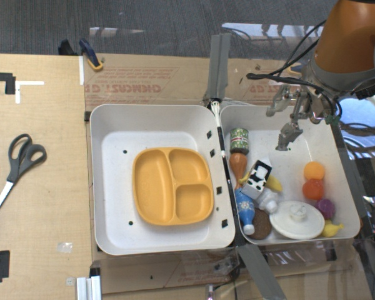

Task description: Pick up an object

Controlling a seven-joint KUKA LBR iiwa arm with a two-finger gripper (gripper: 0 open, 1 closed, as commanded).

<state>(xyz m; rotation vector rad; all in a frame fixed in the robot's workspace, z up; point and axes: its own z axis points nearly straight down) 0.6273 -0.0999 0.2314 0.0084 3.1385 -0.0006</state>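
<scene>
Hovering over the right bin (pixel 347 161), the claw (pixel 286 136) hangs with nothing between its fingers; how wide they stand cannot be told. Below it lie a green-capped bottle (pixel 239 140), a carrot (pixel 238 165), an orange ball (pixel 314 170) and a white lid (pixel 297 219). A yellow divided plate (pixel 173 185) sits in the left bin (pixel 106 167).

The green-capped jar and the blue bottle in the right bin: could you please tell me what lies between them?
In the camera view, an orange carrot lies between the green-capped jar and the blue bottle.
</scene>
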